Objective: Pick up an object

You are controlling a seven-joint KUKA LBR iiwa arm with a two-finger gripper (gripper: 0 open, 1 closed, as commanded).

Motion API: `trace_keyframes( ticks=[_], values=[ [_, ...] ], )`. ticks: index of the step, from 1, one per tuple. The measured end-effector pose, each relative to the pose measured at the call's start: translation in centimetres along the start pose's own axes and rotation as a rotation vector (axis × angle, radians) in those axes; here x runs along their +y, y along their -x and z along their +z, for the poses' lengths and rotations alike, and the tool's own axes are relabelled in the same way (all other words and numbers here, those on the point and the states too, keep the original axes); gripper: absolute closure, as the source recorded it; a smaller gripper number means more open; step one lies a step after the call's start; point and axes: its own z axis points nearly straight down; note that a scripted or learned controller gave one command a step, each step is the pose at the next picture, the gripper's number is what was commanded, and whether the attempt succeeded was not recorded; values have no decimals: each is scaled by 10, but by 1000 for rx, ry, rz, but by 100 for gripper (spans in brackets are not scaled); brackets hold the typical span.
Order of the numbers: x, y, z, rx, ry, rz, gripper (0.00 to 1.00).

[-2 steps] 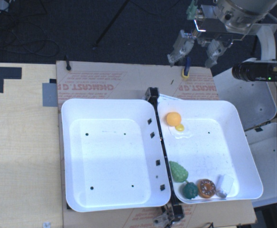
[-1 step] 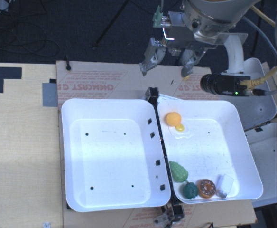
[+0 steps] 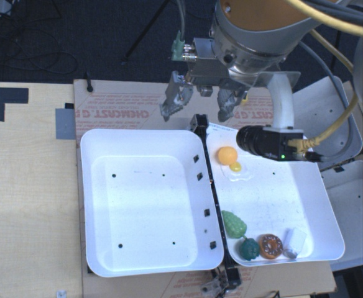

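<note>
Camera view: gripper point(image 3: 199, 108) spread, nothing between fingers, above bins' far edge. Orange ball point(image 3: 227, 155) untouched in right bin point(image 3: 321, 213). Pick not begun.

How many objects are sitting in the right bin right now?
6: an orange ball and small yellow piece near the top; a green toy, teal toy, donut and white block along the bottom. The black device may hide more.

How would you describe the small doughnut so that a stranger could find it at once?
Look at the right white bin, then at the row of things along its near edge. The doughnut lies there between a dark teal ball and a white block. It alone is a brown ring with a hole and pale speckles.
</note>
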Motion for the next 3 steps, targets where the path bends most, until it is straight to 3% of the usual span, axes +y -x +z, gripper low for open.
trace_keyframes(
  ticks=[1, 2, 3],
  values=[
    [-31, -39, 0, -1, 0, 1, 0],
    [-30, -39, -9, -4, -3, -2, 100],
    [-9, 41, 1, -3, 1, 15, 100]
  ],
)
